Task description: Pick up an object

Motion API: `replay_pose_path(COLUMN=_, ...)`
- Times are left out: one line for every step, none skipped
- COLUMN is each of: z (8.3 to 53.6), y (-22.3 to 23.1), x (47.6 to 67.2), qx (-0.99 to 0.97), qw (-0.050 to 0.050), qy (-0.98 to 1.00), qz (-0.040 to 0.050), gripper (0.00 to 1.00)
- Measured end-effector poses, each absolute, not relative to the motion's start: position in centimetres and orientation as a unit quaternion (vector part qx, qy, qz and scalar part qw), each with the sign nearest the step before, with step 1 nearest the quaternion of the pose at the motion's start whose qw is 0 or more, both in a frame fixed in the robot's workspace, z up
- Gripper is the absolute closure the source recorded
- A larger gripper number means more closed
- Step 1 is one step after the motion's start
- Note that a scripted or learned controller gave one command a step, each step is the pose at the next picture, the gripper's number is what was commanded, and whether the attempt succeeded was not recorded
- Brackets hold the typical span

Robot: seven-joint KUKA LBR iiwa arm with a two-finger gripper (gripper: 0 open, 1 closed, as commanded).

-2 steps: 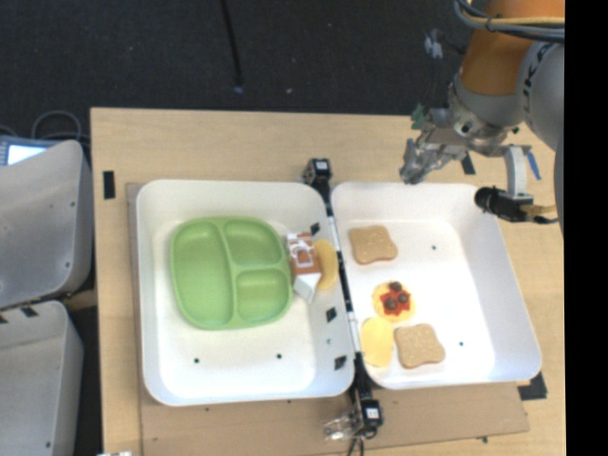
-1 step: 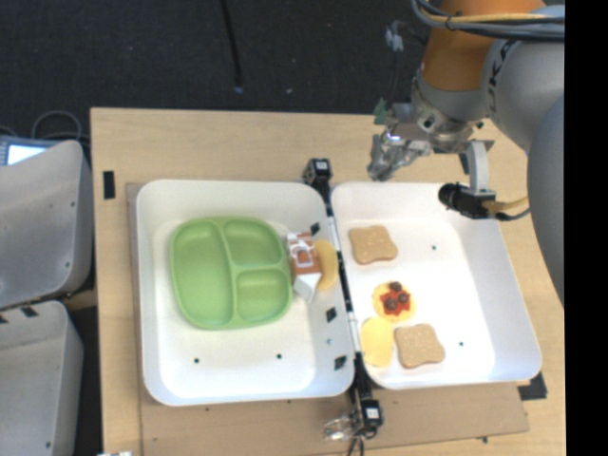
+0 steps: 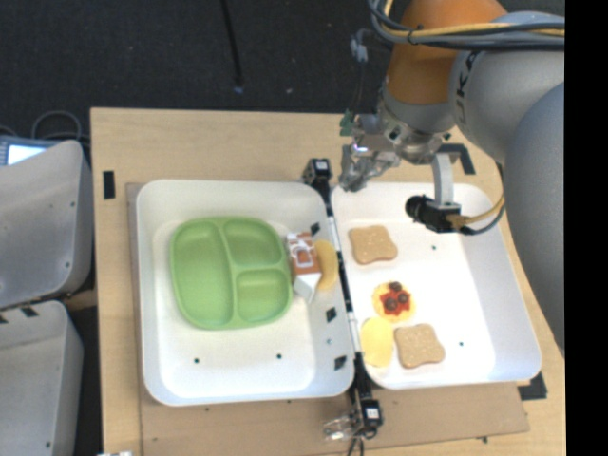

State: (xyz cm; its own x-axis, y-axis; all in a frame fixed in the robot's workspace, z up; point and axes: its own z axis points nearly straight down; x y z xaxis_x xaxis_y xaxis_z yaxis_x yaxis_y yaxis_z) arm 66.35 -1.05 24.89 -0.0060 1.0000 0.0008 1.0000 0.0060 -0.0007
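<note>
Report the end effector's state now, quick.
End effector: at the far edge of the right bin, above the bread slice; open or shut cannot be told, and nothing is seen held in it.

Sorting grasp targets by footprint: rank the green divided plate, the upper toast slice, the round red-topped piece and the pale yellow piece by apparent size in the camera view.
1. Green divided plastic plate, by far the largest.
2. Upper tan toast slice.
3. Pale yellow oval piece and round yellow red-topped piece: too alike to rank.
</note>
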Motion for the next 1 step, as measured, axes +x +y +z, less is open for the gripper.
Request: replay_pose_path(z=25.4, y=3.6, x=66.52, qx=-0.705, qw=0.0, qy=-0.709, qz=-0.0009, gripper=1.0)
